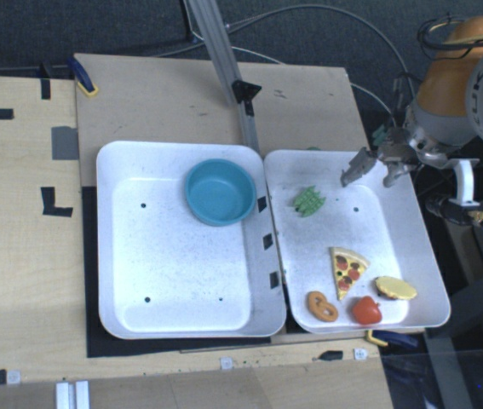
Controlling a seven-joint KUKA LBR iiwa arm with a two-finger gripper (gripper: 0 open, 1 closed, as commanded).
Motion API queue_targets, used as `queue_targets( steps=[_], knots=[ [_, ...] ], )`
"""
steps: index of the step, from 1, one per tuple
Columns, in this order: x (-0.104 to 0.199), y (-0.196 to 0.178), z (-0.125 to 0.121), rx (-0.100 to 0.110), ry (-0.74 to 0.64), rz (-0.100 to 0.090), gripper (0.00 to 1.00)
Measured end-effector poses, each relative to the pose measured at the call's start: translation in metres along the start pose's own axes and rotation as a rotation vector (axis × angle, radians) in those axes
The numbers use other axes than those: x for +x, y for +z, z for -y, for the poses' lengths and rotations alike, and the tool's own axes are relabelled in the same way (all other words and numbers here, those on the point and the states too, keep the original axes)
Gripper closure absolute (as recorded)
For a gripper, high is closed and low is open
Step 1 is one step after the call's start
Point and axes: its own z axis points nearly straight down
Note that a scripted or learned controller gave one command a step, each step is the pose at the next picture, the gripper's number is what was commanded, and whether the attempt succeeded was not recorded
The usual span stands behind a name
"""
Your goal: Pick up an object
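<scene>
My gripper (371, 175) hangs over the far right part of the right bin (411, 228), fingers spread apart with nothing between them. A green leafy toy (309, 200) lies to its left on the bin floor. Toward the near edge of the same bin lie a pizza slice (347, 270), a pretzel (321, 306), a red tomato (366, 311) and a yellow bun-like piece (395, 288). A blue bowl (220, 191) stands in the far right corner of the left bin (139, 262).
A slanted metal pole (224, 58) crosses above the far edge where the two bins meet. Cables run across the dark floor behind the bench. The arm's orange band (458, 75) is at the right.
</scene>
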Motion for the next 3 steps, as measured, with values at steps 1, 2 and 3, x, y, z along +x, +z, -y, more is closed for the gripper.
queue_targets(
  steps=[1,2,3],
  knots=[
    [-0.007,0.053,-0.006,0.001,0.001,0.000,0.00],
    [-0.006,0.105,-0.006,-0.001,0.000,0.000,0.00],
    [-0.006,0.094,-0.006,-0.003,-0.001,0.001,1.00]
  ],
)
